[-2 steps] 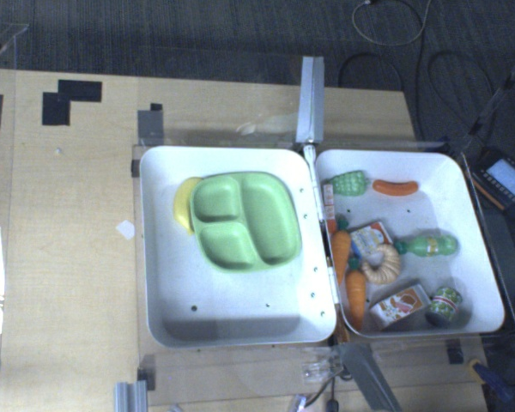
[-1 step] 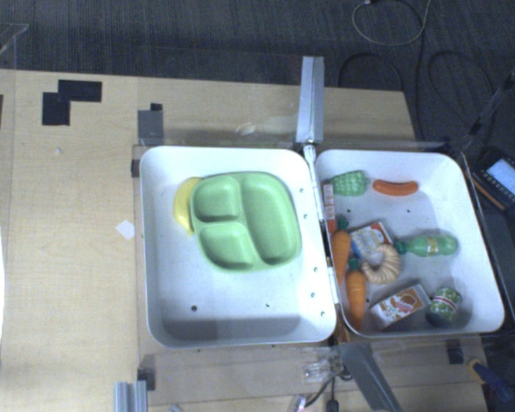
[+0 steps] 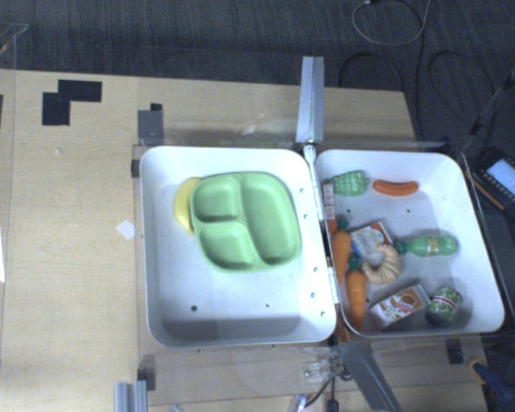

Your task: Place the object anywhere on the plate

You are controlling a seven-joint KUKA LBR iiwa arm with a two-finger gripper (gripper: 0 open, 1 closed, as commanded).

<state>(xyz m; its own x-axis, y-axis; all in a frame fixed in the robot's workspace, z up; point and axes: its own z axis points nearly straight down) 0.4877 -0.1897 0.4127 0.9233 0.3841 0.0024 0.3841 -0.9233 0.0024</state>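
Note:
A green three-compartment plate [image 3: 245, 220] lies in the left bin [image 3: 167, 307], toward its back. A yellow banana-like piece [image 3: 183, 205] pokes out from under the plate's left edge. The right bin [image 3: 472, 200] holds the toy food: a red sausage [image 3: 395, 187], a green corn cob [image 3: 348, 183], a green bottle [image 3: 429, 246], two carrots [image 3: 355, 290], a pretzel-like ring [image 3: 381, 265], two small boxes [image 3: 398, 305] and a green can [image 3: 445, 305].
A metal post [image 3: 310, 101] stands behind the seam between the bins. Black cables [image 3: 395, 24] trail over the dark floor at the back right. The wooden bench [image 3: 60, 230] stretches to the left of the bins.

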